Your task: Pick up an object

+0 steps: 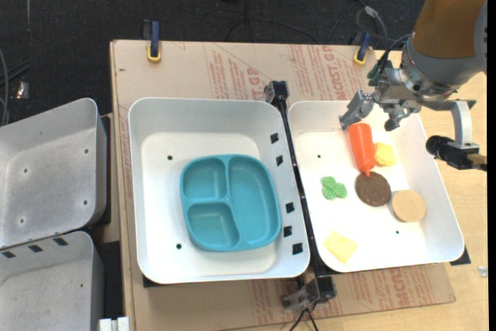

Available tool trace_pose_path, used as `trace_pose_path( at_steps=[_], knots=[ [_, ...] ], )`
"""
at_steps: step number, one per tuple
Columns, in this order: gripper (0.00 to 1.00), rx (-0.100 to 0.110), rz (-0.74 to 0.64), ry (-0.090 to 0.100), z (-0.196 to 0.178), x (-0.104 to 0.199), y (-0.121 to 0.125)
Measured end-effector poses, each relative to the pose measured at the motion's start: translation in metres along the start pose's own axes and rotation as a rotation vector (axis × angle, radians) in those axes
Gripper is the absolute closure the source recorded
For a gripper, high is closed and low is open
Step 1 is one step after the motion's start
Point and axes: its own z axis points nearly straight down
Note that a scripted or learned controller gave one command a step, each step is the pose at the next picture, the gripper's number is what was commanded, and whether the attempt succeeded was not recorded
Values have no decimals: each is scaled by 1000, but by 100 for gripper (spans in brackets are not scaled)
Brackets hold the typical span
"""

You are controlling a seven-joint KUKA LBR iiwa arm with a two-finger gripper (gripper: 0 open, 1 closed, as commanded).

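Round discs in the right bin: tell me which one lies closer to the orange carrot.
The dark brown disc. It sits right at the lower tip of the orange carrot, while the tan disc lies farther off, toward the bin's lower right.

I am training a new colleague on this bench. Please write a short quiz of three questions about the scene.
1. True or false: the teal divided tray lies in the right bin.
2. Which item lies nearest the tool? A) orange carrot B) green piece C) tan disc
3. What touches the tan disc on its left?

Key: 1 false, it is in the left bin. 2 A. 3 The brown disc.
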Motion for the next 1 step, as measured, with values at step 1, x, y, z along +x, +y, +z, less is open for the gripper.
trace_pose_path(
  at_steps=[1],
  knots=[
    [0,-12,-2,-1,-7,0,2]
  ],
)
